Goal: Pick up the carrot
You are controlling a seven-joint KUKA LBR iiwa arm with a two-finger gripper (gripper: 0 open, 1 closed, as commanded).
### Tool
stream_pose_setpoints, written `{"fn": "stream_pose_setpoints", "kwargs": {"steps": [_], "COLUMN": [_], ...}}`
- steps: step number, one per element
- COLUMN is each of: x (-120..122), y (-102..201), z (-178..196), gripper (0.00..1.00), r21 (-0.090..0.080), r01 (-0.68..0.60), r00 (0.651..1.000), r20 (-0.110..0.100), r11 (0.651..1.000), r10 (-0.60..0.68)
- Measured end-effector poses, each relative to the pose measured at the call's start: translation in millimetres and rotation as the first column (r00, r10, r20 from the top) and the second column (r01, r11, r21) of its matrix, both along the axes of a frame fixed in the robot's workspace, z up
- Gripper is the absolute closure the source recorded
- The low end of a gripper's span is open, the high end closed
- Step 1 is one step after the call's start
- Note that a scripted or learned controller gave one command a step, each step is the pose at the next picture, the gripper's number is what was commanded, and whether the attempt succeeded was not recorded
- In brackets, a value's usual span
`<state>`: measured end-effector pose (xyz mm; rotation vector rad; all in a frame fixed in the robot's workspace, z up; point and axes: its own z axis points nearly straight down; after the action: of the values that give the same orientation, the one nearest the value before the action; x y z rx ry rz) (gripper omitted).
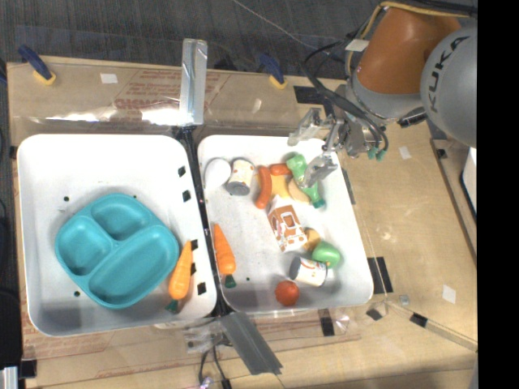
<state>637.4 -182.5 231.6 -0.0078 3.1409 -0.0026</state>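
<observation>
The gripper (318, 162) hangs over the right bin's (243, 290) far corner; one carrot (222, 250) lies there, another carrot (182, 272) beside the teal plate (89, 254).

Glossy teal plastic plate (113, 250); smooth white bins (268, 294); metallic end effector (320, 164).

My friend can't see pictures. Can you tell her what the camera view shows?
A grey robot arm's gripper hangs over the top of the right bin, above a pile of toy food. One carrot lies by that bin's left wall; another carrot sits in the left bin beside a teal plate.
</observation>
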Motion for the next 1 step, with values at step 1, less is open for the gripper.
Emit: {"fn": "stream_pose_setpoints", "kwargs": {"steps": [1], "x": [0.9], "y": [61.5], "z": [-109.8], "gripper": [0.0], "r21": [0.001], "r01": [0.129], "r00": [0.991], "r20": [0.027], "r11": [0.992], "r10": [-0.129]}}
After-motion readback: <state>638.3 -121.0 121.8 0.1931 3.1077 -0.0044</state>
